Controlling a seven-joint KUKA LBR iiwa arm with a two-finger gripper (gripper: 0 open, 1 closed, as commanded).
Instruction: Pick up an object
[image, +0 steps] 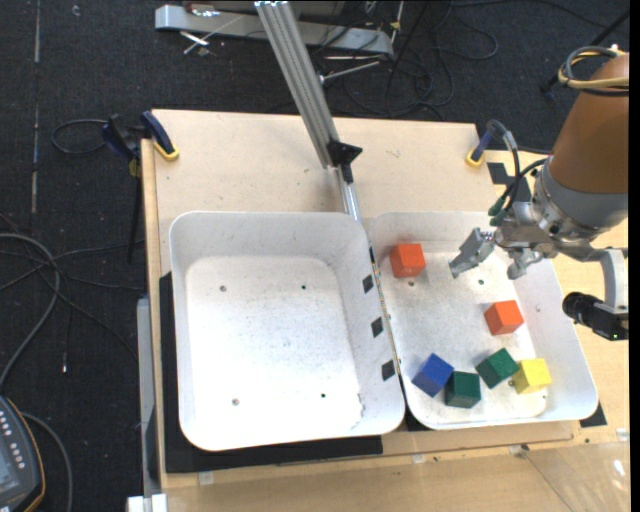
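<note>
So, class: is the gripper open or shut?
Open. The gripper has its two fingers spread apart with nothing between them, up over the right bin, right of the near orange block.

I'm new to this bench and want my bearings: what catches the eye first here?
The grey arm with its orange band enters from the right, its two-finger gripper open above the right white bin. Small coloured cubes dot that bin: an orange cube at its far left, a blue cube, dark green cube and yellow cube near its front rim.

Even bright light, soft shadows, sharp focus, dark surrounding floor
</note>
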